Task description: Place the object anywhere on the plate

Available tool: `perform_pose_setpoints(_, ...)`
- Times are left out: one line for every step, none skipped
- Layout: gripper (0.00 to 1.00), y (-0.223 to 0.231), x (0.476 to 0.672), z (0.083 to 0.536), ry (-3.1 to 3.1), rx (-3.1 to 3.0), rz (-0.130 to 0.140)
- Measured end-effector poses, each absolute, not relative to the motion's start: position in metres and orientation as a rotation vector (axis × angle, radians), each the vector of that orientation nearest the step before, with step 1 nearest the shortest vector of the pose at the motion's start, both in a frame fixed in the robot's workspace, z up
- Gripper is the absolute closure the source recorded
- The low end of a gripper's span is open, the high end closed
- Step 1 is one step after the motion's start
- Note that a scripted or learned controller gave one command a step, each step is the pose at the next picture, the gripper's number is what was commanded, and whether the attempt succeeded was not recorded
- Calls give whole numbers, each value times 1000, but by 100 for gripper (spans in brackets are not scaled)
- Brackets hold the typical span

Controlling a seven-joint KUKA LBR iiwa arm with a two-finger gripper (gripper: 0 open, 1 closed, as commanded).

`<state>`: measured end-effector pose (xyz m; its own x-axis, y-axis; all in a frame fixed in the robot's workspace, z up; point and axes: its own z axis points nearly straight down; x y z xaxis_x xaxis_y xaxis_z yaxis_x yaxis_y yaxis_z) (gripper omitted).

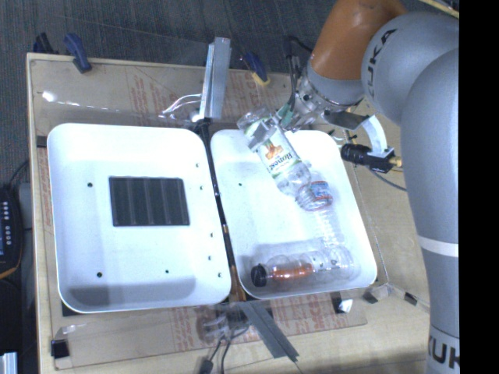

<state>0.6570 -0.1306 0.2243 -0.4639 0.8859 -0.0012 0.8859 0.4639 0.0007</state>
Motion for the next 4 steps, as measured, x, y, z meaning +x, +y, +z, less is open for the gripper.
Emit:
perform_pose_setpoints(100, -70, 608, 191, 2877, 1272, -3)
perform_pose_setpoints(100, -71, 608, 201, 2878, 1269, -5)
perform_pose_setpoints(100, 32, 602, 236, 2928, 1135, 0)
perform_pose_setpoints(100, -18, 629, 224, 3045, 768, -1)
